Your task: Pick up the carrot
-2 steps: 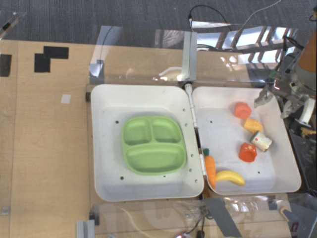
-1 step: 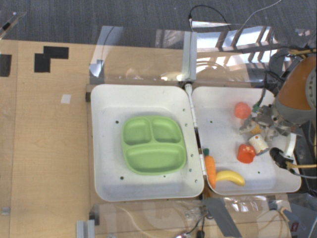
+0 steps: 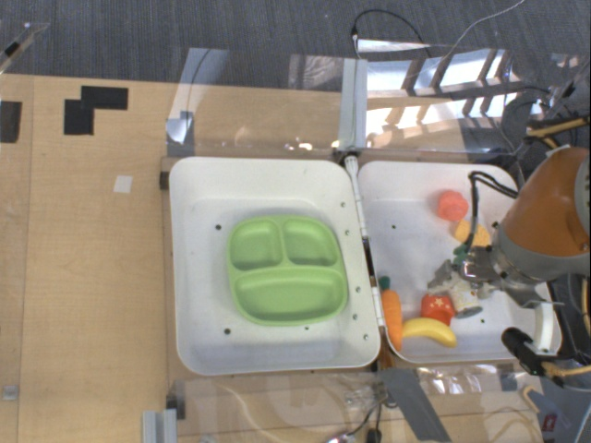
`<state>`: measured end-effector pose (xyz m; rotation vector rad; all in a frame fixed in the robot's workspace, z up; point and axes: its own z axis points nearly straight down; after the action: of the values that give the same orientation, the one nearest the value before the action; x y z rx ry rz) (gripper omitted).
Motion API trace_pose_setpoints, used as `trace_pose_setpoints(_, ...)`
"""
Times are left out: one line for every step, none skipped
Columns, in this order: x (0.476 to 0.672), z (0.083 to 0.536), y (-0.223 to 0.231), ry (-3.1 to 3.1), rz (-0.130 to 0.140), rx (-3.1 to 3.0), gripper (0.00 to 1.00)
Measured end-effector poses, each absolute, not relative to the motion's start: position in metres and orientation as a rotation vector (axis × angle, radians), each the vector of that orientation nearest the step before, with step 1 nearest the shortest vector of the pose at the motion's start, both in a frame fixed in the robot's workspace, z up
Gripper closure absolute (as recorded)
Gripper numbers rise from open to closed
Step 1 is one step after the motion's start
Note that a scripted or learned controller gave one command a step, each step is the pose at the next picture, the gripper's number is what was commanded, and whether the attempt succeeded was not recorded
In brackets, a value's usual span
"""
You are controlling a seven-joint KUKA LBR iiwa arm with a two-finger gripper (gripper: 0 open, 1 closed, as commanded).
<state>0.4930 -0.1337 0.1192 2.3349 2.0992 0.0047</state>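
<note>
— How do the fingers stand?

— The gripper (image 3: 459,282) sits low in the right bin (image 3: 406,201), right of centre in the frame; its metal parts are a small tangle against the white floor, and I cannot tell whether the fingers are spread or closed; nothing is plainly seen between them.

— What is it touching?

— It hangs just above a red tomato-like piece (image 3: 438,307), close enough that contact cannot be ruled in or out; a yellow banana (image 3: 430,331) lies just below that, toward the bin's lower edge.

— And the carrot?

— The carrot (image 3: 392,314) lies along the right bin's left wall, lower middle of the frame, orange with a green tip pointing up; it is beside the banana's left end and apart from the gripper.

— The arm's pose?

— The arm (image 3: 549,215) comes in from the right edge, its orange band large over the bin's right side, the grey wrist below it angled down and leftward to the gripper.

— Anything else?

— A pink-red round piece (image 3: 451,205) and a small yellow piece (image 3: 473,233) lie in the bin's upper right; the left bin (image 3: 199,275) holds a green divided plate (image 3: 286,268).
</note>
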Motion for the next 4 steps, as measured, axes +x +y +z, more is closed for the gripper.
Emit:
trace_pose_setpoints(0.4920,0.0952,-0.0968,2.358,0.006,2.067,0.00)
trace_pose_setpoints(0.4919,0.0936,-0.0948,2.350,0.011,2.056,0.00)
trace_pose_setpoints(0.4919,0.0930,-0.0927,2.251,0.013,2.161,0.00)
trace_pose_setpoints(0.4923,0.0930,-0.0911,2.210,0.013,2.201,0.00)
